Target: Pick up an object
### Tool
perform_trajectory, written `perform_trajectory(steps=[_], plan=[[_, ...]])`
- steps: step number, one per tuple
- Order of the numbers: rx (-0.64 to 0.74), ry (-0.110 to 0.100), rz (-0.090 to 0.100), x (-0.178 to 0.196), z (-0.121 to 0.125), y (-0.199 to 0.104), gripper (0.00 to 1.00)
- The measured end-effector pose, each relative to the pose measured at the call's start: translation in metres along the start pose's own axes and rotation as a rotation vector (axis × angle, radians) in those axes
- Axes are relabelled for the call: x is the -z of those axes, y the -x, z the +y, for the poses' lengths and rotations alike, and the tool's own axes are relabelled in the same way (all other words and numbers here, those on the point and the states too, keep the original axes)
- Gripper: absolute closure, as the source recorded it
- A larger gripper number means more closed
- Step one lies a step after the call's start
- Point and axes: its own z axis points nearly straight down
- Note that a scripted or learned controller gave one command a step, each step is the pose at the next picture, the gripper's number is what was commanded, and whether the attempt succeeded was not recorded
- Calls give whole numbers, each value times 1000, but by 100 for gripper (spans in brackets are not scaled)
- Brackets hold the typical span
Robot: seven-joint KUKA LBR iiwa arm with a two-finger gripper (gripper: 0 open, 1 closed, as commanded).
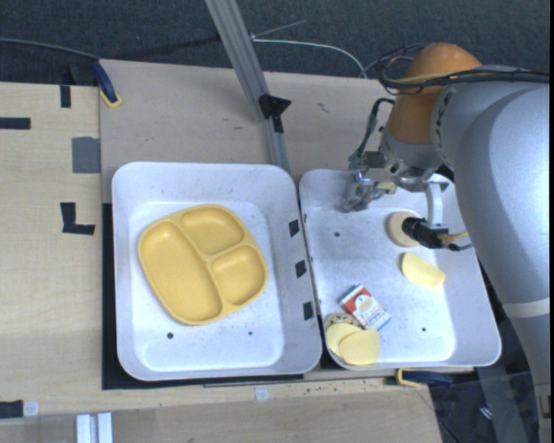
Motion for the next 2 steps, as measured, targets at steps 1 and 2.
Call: perform_trajectory(steps=[1,2], plan=[[5,-5,23,-4,0,-12,0],[4,-5,18,6,-1,-10,100]])
